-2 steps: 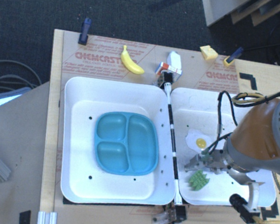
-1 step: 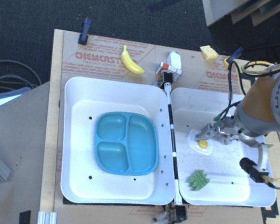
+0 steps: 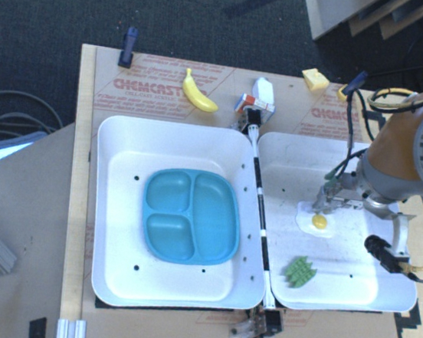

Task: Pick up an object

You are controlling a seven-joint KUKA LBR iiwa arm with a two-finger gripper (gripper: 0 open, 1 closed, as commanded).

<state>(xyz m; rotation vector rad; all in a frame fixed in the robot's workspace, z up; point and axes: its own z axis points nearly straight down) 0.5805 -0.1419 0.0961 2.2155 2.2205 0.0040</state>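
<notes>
In the right bin (image 3: 298, 156) lie a toy fried egg (image 3: 317, 222), white with a yellow yolk, and a green leafy piece (image 3: 300, 271) nearer the front. My gripper (image 3: 327, 204) hangs low over the egg's far edge, just above the yolk. The arm's grey body and orange band rise to the right of it. The left bin (image 3: 121, 152) holds a blue divided plate (image 3: 190, 216) lying flat in its middle.
Behind the bins on the board lie a yellow banana (image 3: 198, 93), a small red and white carton (image 3: 256, 101), a yellow cheese-like wedge (image 3: 315, 79) and a blue clamp (image 3: 128, 45). Cables run along the arm at the right.
</notes>
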